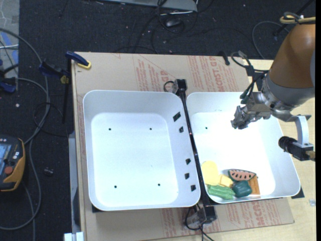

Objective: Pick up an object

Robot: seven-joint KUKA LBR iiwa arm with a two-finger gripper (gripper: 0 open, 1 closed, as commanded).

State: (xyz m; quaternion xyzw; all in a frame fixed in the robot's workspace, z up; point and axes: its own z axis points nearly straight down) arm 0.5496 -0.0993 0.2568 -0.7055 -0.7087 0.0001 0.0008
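My gripper (241, 119) hangs over the upper part of the right bin (281, 149), well above the bin floor as far as I can judge. Near that bin's front edge lies a small heap of toys: a yellow piece (211, 172), a green ridged piece (219, 192), a dark green block (242, 189) and a watermelon slice (242, 175) over something orange. The heap sits toward the camera from the gripper, a good distance away from it.
The left bin (95, 134) lies beside the right one, with a black divider strip (188, 139) between them. Both rest on a cardboard sheet (150, 69). A blue and yellow clamp (75, 62) grips the bench's far left corner. Cables lie on the dark floor around it.
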